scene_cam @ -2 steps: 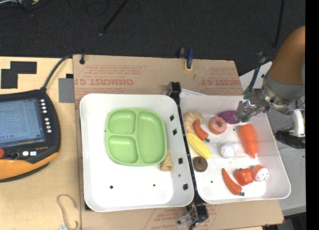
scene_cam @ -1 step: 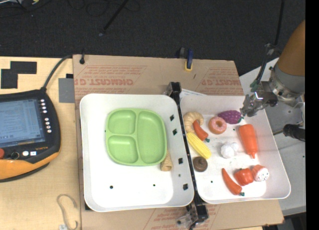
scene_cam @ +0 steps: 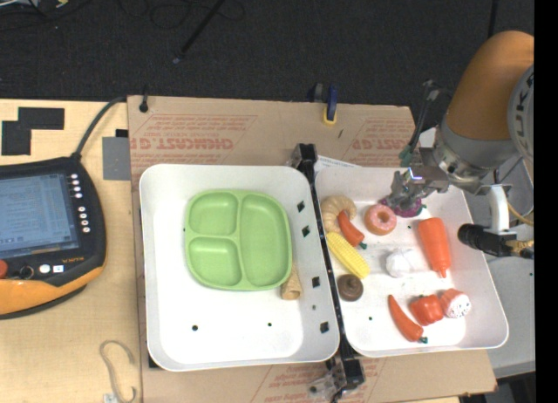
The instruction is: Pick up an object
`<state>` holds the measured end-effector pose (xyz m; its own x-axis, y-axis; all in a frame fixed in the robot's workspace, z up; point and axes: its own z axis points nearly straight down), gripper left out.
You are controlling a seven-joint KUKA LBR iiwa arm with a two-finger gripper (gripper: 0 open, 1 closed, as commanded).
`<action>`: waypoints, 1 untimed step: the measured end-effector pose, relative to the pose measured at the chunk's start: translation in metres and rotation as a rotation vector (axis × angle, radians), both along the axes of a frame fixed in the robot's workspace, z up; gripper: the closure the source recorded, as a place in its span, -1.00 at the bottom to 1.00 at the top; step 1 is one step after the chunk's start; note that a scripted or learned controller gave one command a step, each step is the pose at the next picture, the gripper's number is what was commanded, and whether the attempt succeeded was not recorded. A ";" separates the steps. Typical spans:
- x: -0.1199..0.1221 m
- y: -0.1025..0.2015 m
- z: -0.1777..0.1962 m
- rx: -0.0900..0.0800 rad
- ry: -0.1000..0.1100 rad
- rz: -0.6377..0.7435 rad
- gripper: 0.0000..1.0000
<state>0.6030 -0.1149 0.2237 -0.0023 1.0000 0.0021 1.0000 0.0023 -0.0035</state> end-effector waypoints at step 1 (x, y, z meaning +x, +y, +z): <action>-0.003 0.058 0.010 0.000 0.000 0.001 1.00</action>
<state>0.5999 -0.0573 0.2336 -0.0033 1.0000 0.0025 1.0000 0.0033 -0.0032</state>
